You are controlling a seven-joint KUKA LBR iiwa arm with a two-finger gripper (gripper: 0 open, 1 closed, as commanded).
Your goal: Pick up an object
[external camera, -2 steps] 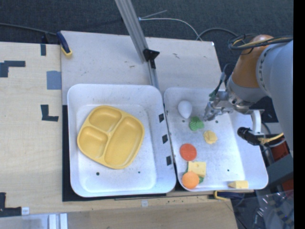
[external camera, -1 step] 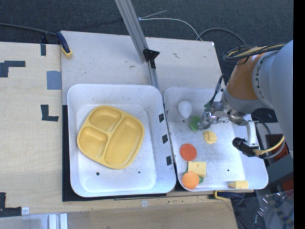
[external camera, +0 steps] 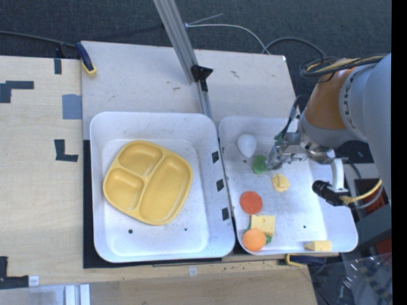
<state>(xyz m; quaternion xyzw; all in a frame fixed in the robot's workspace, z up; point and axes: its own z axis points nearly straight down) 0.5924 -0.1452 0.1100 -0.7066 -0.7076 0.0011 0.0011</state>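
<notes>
My gripper reaches down into the right bin from the right, its tip right beside a small green object. A white egg-shaped object lies just up and left of it. A small yellow lump sits below the gripper. Further toward the front lie a red disc, a yellow block, an orange ball and a yellow wedge. Nothing is visibly between the fingers.
The left bin holds a yellow compartment plate. A metal pole slants over the bench behind the bins. Cables run at the back right, and a black fitting hangs off the arm over the right bin.
</notes>
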